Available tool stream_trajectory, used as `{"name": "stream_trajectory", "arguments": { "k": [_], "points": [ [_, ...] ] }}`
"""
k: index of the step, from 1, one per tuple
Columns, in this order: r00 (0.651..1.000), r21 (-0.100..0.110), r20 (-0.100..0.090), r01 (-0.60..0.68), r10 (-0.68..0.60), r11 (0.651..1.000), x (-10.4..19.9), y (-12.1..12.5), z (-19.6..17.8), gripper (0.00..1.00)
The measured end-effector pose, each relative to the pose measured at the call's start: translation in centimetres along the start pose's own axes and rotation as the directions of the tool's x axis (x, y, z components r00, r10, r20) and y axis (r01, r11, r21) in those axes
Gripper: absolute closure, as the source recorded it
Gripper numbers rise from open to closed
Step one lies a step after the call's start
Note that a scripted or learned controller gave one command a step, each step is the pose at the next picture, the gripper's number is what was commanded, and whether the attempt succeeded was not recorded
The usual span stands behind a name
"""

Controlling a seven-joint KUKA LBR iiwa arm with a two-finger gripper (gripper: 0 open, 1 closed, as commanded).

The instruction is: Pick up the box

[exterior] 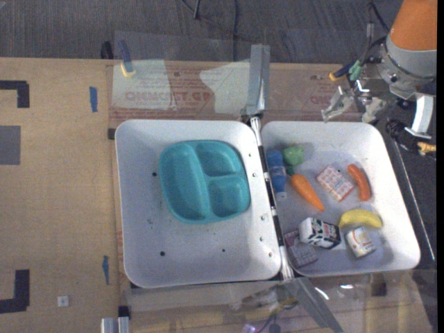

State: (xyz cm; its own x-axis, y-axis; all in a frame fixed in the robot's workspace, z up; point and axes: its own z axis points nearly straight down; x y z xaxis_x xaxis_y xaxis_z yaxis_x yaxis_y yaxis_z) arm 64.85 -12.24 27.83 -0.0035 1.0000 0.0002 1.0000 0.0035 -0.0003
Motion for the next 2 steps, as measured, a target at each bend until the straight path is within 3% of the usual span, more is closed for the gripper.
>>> {"name": "stream_trajectory", "arguments": {
  "k": [1, 2],
  "points": [
    [0.994, -0.002, 0.001, 0.112, -0.112, 0.994, -1.8, -2.8, 13.8, 0.0],
    [0.976, 0.0, 0.0, 0.219, -0.219, 0.976, 0.1, -3.4, 14.3, 0.0]
  ]
}}
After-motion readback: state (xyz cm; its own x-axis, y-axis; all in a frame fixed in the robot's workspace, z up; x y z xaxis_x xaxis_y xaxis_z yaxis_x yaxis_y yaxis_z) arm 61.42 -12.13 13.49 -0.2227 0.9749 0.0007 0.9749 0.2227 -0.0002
